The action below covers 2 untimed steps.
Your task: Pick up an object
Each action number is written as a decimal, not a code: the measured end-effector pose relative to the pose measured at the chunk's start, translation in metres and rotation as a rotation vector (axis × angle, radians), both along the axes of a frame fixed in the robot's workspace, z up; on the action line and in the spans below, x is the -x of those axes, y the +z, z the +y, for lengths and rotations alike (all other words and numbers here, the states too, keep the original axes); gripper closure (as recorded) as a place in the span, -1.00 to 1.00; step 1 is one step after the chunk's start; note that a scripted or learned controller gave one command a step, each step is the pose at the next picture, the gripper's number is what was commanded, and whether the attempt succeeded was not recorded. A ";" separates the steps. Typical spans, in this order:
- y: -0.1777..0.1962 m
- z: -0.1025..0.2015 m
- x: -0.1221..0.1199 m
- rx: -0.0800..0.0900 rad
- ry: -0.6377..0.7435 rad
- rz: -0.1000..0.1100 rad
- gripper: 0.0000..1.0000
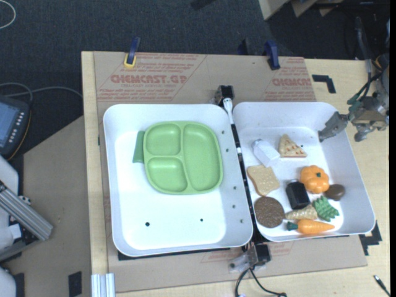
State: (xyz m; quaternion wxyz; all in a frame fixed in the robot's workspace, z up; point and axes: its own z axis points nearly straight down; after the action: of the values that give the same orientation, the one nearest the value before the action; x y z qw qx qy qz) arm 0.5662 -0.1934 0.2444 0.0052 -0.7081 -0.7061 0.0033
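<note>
Pick not started, by the look of it: nothing lifted, every item lies in a bin.

Left bin (124, 184): 1 green three-compartment plate (183, 156) on a green cloth, nothing else.

Right bin (362, 193), 9 toy items: 1 white block (265, 151), 1 bread slice (264, 179), 1 brown round patty (269, 210), 1 pizza wedge (291, 146), 1 black block (297, 195), 1 carrot (314, 227), 1 pumpkin (315, 179), 1 green leafy piece (326, 208), 1 dark brown lump (335, 192).

Gripper (344, 127) hangs over the right bin's upper right corner, well clear of the items; fingers spread wide, nothing between them. Left to do: choose, descend, close, lift.
</note>
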 end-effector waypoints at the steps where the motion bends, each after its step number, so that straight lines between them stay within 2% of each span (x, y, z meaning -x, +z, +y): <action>1: 0.007 0.000 -0.003 0.003 0.003 -0.013 -1.00; 2: -0.056 0.001 0.003 0.000 0.002 -0.005 -1.00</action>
State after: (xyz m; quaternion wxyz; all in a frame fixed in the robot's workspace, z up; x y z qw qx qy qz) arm 0.5629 -0.1929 0.1886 0.0034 -0.7073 -0.7069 0.0017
